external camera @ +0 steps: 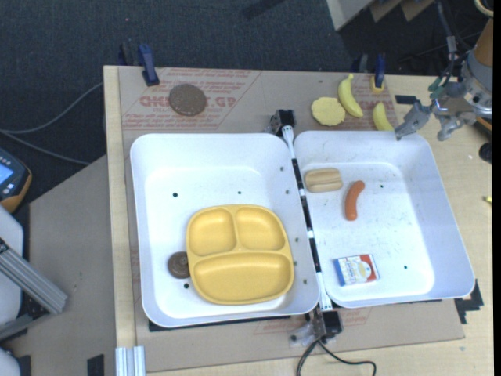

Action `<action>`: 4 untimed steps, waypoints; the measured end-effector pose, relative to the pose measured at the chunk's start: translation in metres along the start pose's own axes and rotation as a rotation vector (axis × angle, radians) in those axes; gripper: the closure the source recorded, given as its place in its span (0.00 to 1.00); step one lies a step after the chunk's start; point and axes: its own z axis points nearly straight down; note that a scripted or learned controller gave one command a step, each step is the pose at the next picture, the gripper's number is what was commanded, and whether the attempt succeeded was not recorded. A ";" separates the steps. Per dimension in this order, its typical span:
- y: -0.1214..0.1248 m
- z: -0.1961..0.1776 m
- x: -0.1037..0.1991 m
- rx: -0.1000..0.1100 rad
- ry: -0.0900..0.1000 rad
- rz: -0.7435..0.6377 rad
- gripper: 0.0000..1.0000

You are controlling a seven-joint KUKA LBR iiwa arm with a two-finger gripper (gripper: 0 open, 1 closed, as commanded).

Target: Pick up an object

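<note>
The end effector (427, 121) hung open and empty above the right bin's (450, 233) far corner. The sausage (354, 200) lay inside; being round, it might roll from the fingers.

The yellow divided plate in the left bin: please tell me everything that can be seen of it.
The yellow divided plate looks like smooth plastic, a rounded square with three compartments: two small ones at the far side and one wide one at the near side. It lies flat and upright in the near right part of the left bin. All three compartments hold nothing. A brown round cookie lies against its left edge.
</note>
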 end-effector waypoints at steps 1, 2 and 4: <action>-0.021 0.088 0.053 0.009 0.005 -0.004 0.00; -0.046 0.133 0.113 0.008 0.005 -0.005 0.00; -0.062 0.017 0.171 -0.010 0.002 -0.007 1.00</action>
